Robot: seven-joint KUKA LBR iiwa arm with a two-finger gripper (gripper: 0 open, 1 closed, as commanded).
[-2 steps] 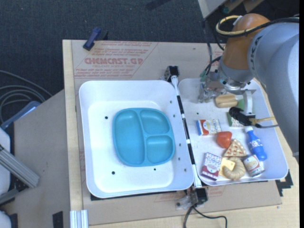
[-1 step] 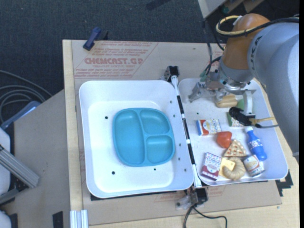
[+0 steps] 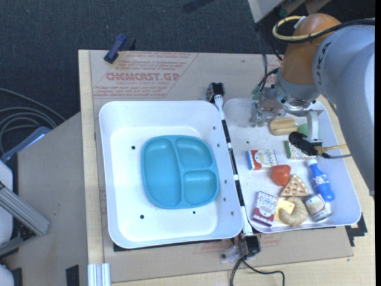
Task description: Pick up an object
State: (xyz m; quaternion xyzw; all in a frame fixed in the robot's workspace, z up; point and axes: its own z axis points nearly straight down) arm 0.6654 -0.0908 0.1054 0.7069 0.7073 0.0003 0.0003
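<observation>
My gripper (image 3: pixel 259 115) hangs low over the far left corner of the right bin (image 3: pixel 348 216), under the orange band of the arm. Just to its right lies a tan bread-like piece (image 3: pixel 282 126), close to the gripper but not seen held. Further forward in the same bin lie a red and white packet (image 3: pixel 262 158), a red tomato (image 3: pixel 280 174), a pizza slice (image 3: pixel 294 187), a blue bottle (image 3: pixel 321 182), a red carton (image 3: pixel 265 208), a yellow cheese wedge (image 3: pixel 286 207), a bagel (image 3: pixel 293 217) and a small jar (image 3: pixel 317 207).
The left bin (image 3: pixel 113 130) holds a blue divided plate (image 3: pixel 180 171). A black clip (image 3: pixel 215 90) sits where the two bins meet at the back. A green piece (image 3: pixel 304 130) lies beside the tan piece. The bulky grey arm covers the bin's far right corner.
</observation>
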